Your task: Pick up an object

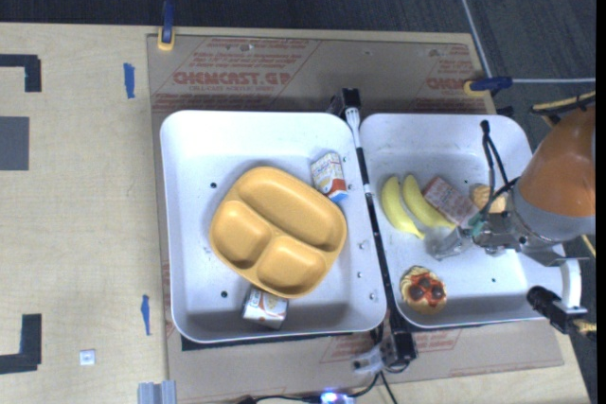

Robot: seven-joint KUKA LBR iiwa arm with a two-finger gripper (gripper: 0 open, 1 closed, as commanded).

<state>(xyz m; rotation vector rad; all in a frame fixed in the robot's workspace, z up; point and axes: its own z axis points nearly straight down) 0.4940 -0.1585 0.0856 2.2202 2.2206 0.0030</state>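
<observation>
Bananas (409, 204) lie at the left of the right bin (511, 132), just beside my gripper (454, 239), which hangs low in the middle of that bin. Whether my fingers are spread or closed I cannot tell; they are too blurred. A small reddish packet (446, 197) rests against the bananas, just above my gripper. Below it, near the bin's front wall, sits a round pastry with dark red topping (423, 288), apart from my gripper. My arm (561, 184) covers the bin's right side. In the left bin (185, 203), a yellow divided tray (276, 228) fills the middle, with a small carton (329, 173) touching its upper right edge and another packet (264, 307) tucked under its lower edge.
</observation>
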